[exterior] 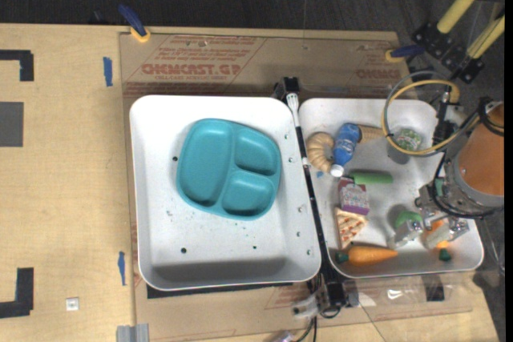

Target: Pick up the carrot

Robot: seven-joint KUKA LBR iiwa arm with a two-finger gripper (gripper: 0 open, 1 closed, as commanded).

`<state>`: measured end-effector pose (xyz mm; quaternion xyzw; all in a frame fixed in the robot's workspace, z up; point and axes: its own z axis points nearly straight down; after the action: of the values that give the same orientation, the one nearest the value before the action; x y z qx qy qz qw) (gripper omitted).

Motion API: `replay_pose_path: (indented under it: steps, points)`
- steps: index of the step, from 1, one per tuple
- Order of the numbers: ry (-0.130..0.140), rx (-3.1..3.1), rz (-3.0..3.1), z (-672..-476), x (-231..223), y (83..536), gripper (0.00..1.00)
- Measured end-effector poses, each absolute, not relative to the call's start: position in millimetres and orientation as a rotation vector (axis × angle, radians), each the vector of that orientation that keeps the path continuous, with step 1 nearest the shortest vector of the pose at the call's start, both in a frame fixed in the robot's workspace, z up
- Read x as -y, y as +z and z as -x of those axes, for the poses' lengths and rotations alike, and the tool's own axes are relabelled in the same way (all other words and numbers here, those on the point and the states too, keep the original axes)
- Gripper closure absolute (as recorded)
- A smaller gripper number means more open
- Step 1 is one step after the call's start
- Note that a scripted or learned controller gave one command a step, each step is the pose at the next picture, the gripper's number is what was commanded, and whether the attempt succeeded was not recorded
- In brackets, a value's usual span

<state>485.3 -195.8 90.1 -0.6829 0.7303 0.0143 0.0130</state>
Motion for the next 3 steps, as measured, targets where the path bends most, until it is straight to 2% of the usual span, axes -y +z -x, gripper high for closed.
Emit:
replay_pose_path:
  steps: [1, 2, 3]
  points:
    - [-0.010, -1.985, 2.424, -533.2, 222, 224, 0.00]
    - [-0.006, -1.996, 2.417, -485.8, 197, 96, 0.00]
    - [0.000, -1.994, 2.410, -486.8, 193, 104, 1.00]
